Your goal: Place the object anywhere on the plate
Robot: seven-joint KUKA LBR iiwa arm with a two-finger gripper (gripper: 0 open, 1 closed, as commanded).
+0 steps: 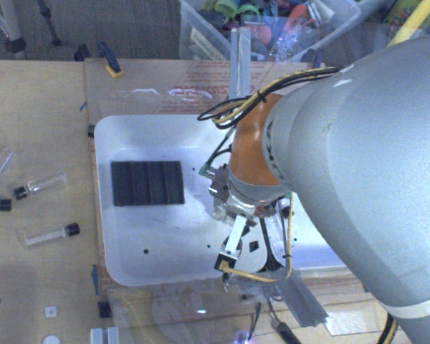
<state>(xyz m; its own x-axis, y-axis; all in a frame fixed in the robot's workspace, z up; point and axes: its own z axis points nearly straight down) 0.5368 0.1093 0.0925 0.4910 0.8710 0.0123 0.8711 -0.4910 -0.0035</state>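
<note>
Slab [147, 183], black, ridged and rectangular, lies flat on the floor of the left white bin [122, 260], in its left half and toward the far side. It touches neither wall and nothing rests on it. A few small dark specks dot the bin floor nearer the camera.

To the right of the slab and well apart from it, the jaws hang over the near right part of the same bin, pointing down and to the left. Whether they are open or closed cannot be told, and whether anything sits between them cannot be made out. Above them is the orange band [247, 149], and the grey arm [358, 170] covers the right side of the scene.

On the wooden tabletop [36, 99], left of the bin, lie several clear vials [50, 232] with black caps. At the far edge stands a clear tub [201, 27] of coloured items.
</note>
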